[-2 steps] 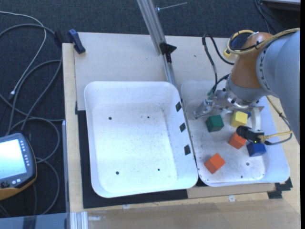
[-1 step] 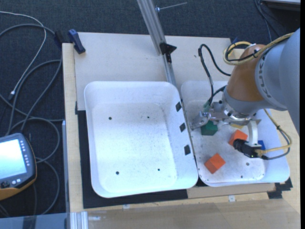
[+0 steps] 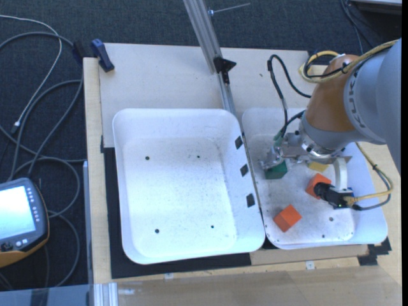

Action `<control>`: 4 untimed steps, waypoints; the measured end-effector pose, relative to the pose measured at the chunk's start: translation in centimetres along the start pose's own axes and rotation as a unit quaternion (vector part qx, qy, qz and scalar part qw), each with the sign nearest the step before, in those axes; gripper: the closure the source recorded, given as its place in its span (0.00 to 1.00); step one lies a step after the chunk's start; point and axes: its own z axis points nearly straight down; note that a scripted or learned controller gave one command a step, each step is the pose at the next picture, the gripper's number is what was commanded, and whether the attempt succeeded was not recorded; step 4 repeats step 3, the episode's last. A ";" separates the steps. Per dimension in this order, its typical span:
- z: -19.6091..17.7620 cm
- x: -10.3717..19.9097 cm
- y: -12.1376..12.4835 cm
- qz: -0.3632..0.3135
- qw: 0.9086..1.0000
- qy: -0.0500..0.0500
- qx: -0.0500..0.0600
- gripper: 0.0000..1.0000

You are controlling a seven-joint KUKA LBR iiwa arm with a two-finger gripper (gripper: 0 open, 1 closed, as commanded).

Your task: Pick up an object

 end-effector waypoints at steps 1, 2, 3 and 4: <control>-3.9 -0.9 1.6 0.000 1.000 -0.002 -0.003 1.00; -9.2 7.5 2.0 -0.004 1.000 0.001 -0.003 1.00; -8.9 13.6 -0.8 -0.003 1.000 0.001 0.002 1.00; -8.9 13.6 -0.8 -0.003 1.000 0.001 0.002 1.00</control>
